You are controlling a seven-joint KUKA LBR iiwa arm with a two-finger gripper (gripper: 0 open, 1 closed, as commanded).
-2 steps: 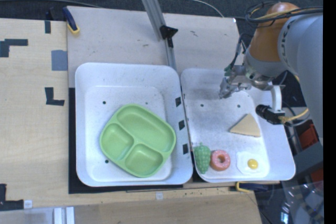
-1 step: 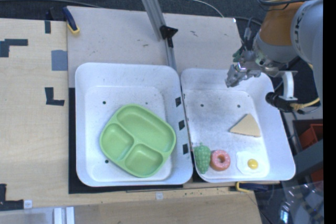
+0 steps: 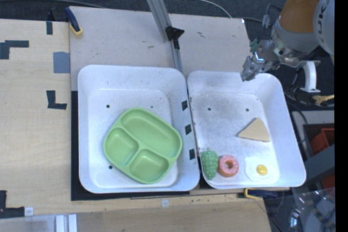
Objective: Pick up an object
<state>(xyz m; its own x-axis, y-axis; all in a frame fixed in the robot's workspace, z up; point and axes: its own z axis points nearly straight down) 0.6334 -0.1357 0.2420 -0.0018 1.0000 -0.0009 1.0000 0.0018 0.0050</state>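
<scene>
Camera view from above the bench. The gripper (image 3: 249,73) hangs at the far right corner of the right bin (image 3: 283,103), its dark tip over the bin's far rim; whether it is spread or closed cannot be told at this size, and nothing is seen in its grasp. Above the tip, the grey wrist rises toward the upper right into the arm (image 3: 304,13), whose orange band sits at the top right of the view, so that the arm leans in from the right over the bench edge.

Within the right bin lie four objects, all well apart from the gripper. A tan wedge (image 3: 254,131) rests toward the bin's right side, about midway along its depth. Along the near wall, from left to right, lie a green strawberry-shaped toy (image 3: 209,164), a pink ring doughnut (image 3: 228,165) touching or just beside it, and a white fried egg with yellow yolk (image 3: 260,170).

Left of the right bin, the left bin (image 3: 89,117) holds a green divided plate (image 3: 142,145).
</scene>
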